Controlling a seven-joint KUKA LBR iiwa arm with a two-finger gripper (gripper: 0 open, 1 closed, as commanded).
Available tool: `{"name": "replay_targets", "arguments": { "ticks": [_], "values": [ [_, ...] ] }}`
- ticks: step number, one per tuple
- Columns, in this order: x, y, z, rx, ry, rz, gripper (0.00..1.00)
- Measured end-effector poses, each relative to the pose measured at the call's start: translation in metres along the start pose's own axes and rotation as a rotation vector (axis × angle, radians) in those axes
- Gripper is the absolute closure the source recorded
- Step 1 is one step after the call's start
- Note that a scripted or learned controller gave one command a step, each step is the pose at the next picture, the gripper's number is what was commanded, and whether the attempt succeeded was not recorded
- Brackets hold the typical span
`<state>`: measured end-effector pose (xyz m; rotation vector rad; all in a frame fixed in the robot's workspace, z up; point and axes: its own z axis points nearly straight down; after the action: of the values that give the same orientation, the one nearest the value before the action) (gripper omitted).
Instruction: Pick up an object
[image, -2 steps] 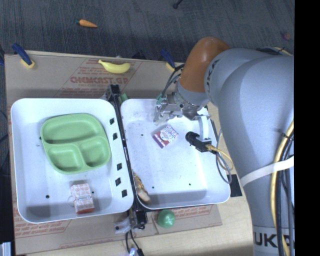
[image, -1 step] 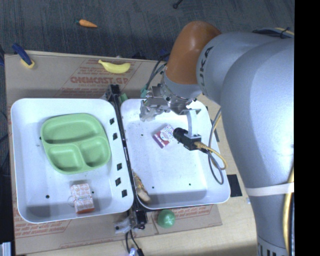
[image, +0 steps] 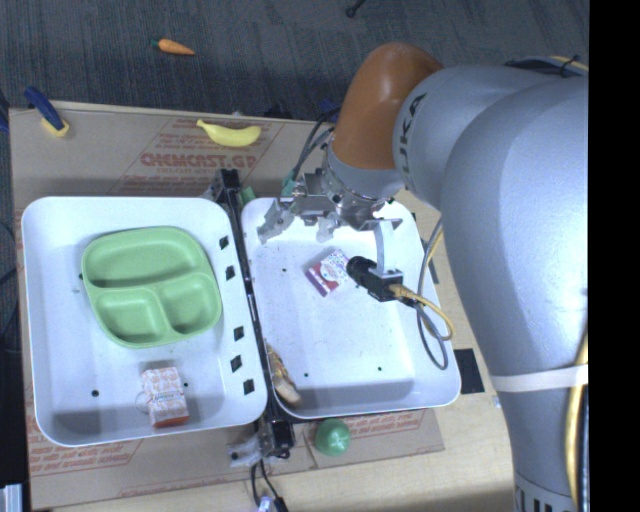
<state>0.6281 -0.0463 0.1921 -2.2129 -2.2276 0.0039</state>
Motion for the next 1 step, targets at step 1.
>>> {"name": "replay_targets", "arguments": {
  "ticks": [1],
  "values": [
    [-0.0231, 0.0284, -0.0262, -0.002, 0.001, 0.004, 0.0]
  ]
}}
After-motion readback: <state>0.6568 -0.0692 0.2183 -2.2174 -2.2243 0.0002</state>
